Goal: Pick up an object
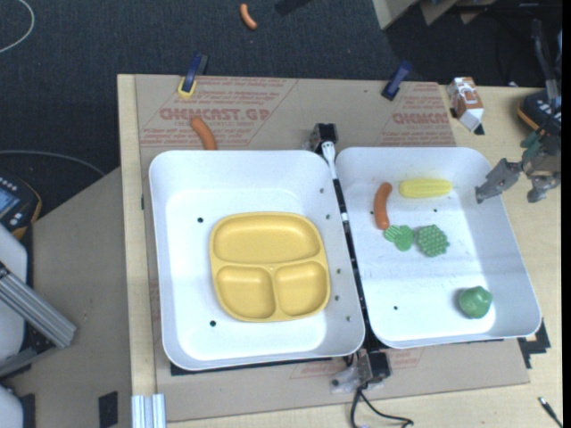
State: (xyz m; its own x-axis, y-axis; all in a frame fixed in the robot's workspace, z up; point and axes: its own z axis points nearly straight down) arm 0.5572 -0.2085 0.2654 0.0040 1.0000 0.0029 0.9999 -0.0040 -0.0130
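Now I see the left bin (169, 239) with a yellow tray (268, 266) that has three parts. Next, in the right bin (508, 266), an orange hot dog (383, 203) lies by a yellow corn cob (426, 187). Below them sit two green toys (417, 238), and a green pepper (474, 302) rests near the front corner. At the bin's right rim is my gripper (517, 182). Its fingers are spread apart and hold nothing.

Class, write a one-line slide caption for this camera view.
Gripper at the right bin's far edge; corn, sausage and green toys inside; yellow tray in left bin.
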